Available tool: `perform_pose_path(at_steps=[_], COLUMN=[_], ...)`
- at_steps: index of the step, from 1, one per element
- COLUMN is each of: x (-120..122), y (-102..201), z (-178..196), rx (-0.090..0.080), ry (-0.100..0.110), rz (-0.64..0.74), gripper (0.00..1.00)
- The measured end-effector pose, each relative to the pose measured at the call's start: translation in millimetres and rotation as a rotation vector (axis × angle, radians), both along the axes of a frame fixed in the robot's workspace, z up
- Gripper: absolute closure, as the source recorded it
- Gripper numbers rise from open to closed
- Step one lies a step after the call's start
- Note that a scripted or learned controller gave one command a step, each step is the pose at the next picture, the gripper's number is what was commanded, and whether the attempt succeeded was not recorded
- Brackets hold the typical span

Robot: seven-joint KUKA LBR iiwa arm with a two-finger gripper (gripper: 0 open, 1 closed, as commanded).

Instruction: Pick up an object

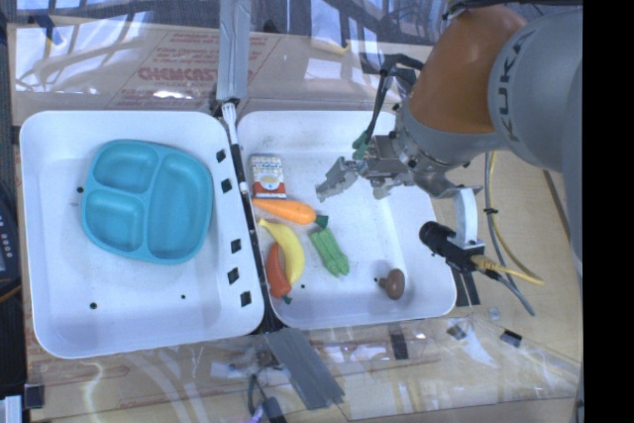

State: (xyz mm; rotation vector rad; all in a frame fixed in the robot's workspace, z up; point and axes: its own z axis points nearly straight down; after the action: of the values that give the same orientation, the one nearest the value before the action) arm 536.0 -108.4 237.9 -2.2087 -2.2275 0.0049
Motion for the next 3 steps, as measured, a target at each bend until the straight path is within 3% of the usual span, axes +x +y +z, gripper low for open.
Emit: perform_pose_path(at_steps=[1,2,3], x=[-10,0,0], y=[-4,-22,-23], z=[-123,-147,-136], rx=[0.002,0.001,0.0], ry=[0.004,-0.002,-0.002], rz=[0.131,0.17,0.173], gripper=[0.0,0.0,1.0])
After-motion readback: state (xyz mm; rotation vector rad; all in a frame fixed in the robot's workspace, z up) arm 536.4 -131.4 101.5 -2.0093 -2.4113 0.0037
